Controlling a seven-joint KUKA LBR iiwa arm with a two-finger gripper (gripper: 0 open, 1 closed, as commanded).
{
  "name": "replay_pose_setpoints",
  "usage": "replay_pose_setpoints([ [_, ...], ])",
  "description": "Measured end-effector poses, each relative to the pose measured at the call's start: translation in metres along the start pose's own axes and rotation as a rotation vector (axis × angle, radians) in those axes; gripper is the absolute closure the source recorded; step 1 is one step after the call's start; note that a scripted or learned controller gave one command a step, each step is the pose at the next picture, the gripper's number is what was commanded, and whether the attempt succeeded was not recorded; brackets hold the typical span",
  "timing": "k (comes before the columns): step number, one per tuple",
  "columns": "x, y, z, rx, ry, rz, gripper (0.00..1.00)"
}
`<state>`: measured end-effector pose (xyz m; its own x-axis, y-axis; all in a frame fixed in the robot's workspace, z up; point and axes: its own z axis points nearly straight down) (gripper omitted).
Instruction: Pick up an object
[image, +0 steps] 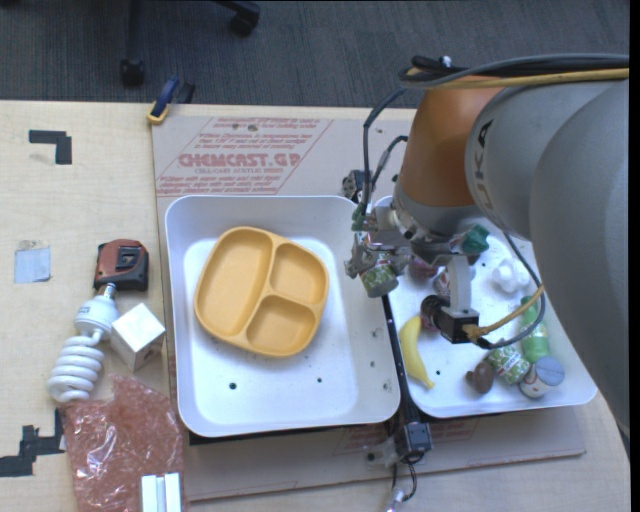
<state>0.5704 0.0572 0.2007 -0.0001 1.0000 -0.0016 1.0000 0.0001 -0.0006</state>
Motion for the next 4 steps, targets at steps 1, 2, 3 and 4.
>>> replay_pose_setpoints([
  [1,0.046,0.035,-0.013,0.000,0.000,-0.002,1.00],
  [2,0.033,-0.068,-0.041,0.001,0.000,0.002,1.00],
  [3,-0.029,-0.093,0.009,0.000,0.001,0.002,1.00],
  [4,0.005,-0.067,0.054,-0.063,-0.011,0.006,1.00],
])
